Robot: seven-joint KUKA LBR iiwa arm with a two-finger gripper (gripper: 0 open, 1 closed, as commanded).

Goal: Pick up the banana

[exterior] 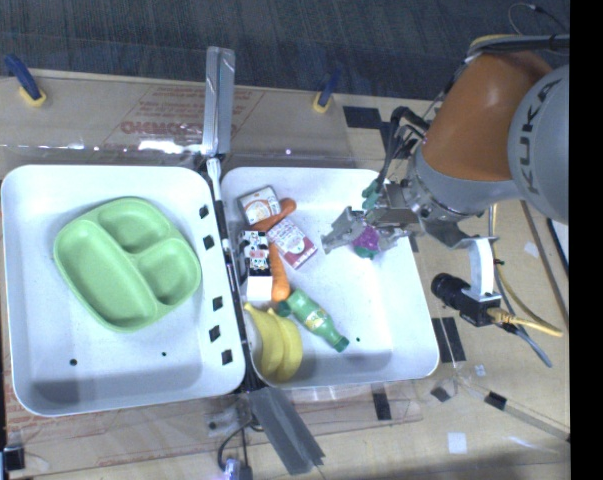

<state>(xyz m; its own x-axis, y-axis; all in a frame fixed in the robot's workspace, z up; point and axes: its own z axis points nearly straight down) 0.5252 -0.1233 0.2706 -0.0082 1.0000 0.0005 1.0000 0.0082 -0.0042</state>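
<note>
- The banana (274, 340) lies in the right bin (401, 338), down in the near left corner, pushed up against the wall between the two bins; it looks like it ended up there in a loose pile, not set down with care.
- A green bottle (315, 321) lies on its side just beside the banana, and its end touches or nearly touches it; a carrot (279, 277) and a small black and white box (256, 255) sit just above the banana along the same wall; so the banana is boxed in on two sides, and a grab may bump its neighbours.
- A pink packet (293, 242) and another small packet (260, 207) lie further up the bin.
- The left bin (31, 368) has a green plate (127, 260) with sections in it, well away from the banana.
- The arm (491, 118) comes in from the right and bends down over the right side of the right bin; the gripper (366, 225) hangs near a small purple and green thing (366, 240), well apart from the banana.
- I cannot tell if the fingers are open or closed; they blur into the things under them.
- I think the picking has not started; the arm must go toward the near left corner first.
</note>
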